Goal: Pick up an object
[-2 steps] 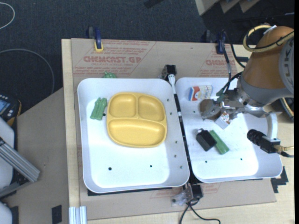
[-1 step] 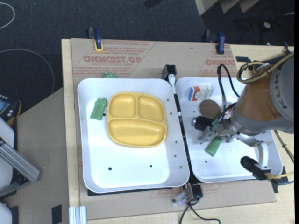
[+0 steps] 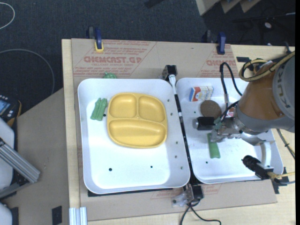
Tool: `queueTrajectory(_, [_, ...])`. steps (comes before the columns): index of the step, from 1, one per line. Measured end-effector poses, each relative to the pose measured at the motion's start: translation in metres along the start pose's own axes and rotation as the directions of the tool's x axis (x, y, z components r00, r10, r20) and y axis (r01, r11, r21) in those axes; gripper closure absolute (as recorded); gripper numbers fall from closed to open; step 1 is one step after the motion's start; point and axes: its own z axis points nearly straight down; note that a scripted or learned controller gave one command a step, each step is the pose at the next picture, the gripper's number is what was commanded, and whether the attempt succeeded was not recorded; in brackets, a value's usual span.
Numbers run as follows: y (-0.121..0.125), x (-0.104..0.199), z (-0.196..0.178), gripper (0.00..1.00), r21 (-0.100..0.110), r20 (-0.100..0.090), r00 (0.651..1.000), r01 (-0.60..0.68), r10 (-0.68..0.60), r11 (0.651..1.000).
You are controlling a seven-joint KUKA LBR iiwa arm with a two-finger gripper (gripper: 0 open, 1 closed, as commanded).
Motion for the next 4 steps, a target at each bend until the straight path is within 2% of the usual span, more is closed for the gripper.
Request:
queueTrajectory(1, [-0.015,0.064,-0.145,1.00,-0.013,-0.004,1.000,0.009,-0.009,1.000])
queueTrajectory(2, [-0.022,0.047,-0.339,1.00,-0.019,0.000,1.000,0.003,-0.003,1.000])
queueTrajectory(3, [-0.031,-0.003,-0.403,1.00,-0.008,0.002,1.000,-0.004,0.004,1.000])
queueTrajectory(4, [-0.030,0.000,-0.409,1.00,-0.004,0.002,1.000,0.002,-0.002,1.000])
